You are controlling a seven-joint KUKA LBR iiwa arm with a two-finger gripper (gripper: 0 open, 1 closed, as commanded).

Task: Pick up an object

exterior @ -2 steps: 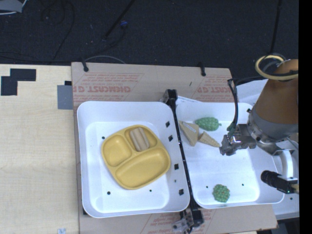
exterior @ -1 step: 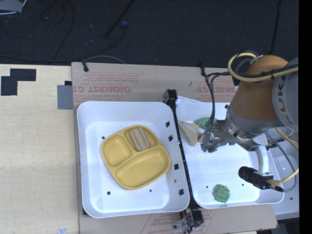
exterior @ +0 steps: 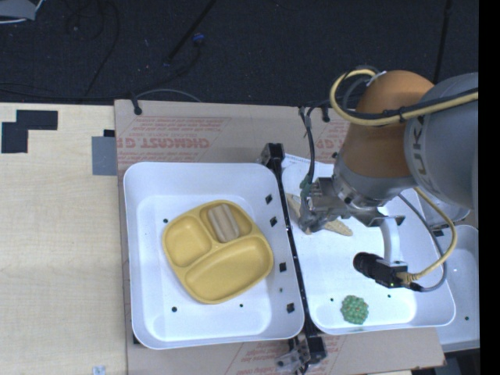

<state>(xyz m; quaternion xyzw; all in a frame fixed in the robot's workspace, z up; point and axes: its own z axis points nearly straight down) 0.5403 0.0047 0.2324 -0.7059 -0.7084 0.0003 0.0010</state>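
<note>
The pincer [exterior: 315, 217] sits low in the right bin [exterior: 437, 307], near its left wall, and the grey wrist and orange band above it hide much of it, so whether it is apart or together cannot be told. A pale tan object [exterior: 337, 228] lies partly beneath it, one pointed end poking out to the right; contact between them is unclear. A small green ball [exterior: 355, 309] rests well apart, near the bin's front edge. In the left bin [exterior: 144, 319] lies a yellow divided tray [exterior: 217, 251] with a tan piece [exterior: 226, 223] in one upper compartment.
</note>
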